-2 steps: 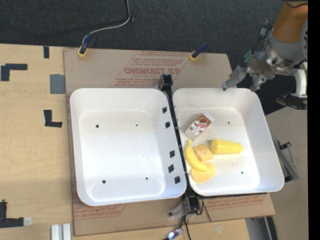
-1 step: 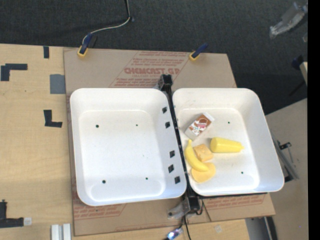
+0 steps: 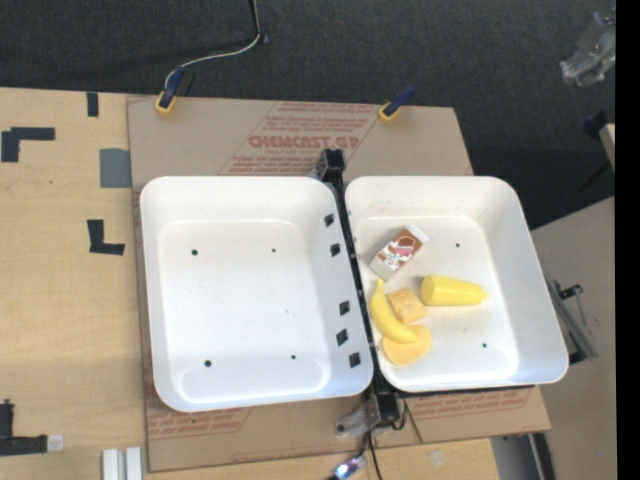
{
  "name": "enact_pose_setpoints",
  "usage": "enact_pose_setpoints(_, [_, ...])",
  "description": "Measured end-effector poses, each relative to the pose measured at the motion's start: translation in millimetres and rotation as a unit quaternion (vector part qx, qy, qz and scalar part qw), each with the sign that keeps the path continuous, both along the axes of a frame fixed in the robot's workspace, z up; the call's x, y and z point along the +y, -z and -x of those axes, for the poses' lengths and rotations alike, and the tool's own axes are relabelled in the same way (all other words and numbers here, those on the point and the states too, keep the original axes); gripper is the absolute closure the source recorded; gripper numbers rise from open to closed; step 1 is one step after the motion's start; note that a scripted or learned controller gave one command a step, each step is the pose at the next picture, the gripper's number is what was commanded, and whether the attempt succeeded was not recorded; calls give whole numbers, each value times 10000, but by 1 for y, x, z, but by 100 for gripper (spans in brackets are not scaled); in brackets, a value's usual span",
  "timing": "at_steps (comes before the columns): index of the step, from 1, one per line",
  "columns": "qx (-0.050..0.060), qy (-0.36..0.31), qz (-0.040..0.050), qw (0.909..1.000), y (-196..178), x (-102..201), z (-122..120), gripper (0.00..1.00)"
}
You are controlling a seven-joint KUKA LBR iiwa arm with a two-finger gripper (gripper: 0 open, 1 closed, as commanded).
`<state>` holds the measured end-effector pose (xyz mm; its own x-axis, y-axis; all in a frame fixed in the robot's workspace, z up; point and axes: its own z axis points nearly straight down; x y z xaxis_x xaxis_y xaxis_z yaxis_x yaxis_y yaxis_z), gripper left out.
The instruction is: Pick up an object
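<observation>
The right bin (image 3: 500, 208) holds a small packet (image 3: 399, 250), a yellow cone-like piece (image 3: 452, 291), a banana (image 3: 385, 315) and a tan block (image 3: 405, 305), clustered near its left wall. A blurred grey shape at the upper right may be the gripper (image 3: 588, 60); its state cannot be told.

2 shallow white bins sit side by side on a brown cardboard sheet (image 3: 300, 138) printed with red lettering. The left bin (image 3: 160, 268) and the right bin (image 3: 505, 218) meet along a black divider strip (image 3: 345, 268). 2 yellow-and-blue clamps (image 3: 168, 93) (image 3: 397, 101) grip the sheet's far edge. A cable (image 3: 250, 18) crosses the dark floor beyond the wooden bench (image 3: 50, 298).
</observation>
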<state>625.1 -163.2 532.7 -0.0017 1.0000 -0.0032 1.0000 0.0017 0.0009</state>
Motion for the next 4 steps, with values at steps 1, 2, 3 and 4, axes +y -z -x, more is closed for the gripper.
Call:
enact_pose_setpoints(1, [14,-6,-19,10000,-2,37,51,100])
enact_pose_setpoints(2, [19,-3,-19,10000,13,71,111,100])
enact_pose_setpoints(3, [0,-3,-11,10000,-3,111,142,100])
enact_pose_setpoints(4, [-221,20,2,9998,118,139,134,100])
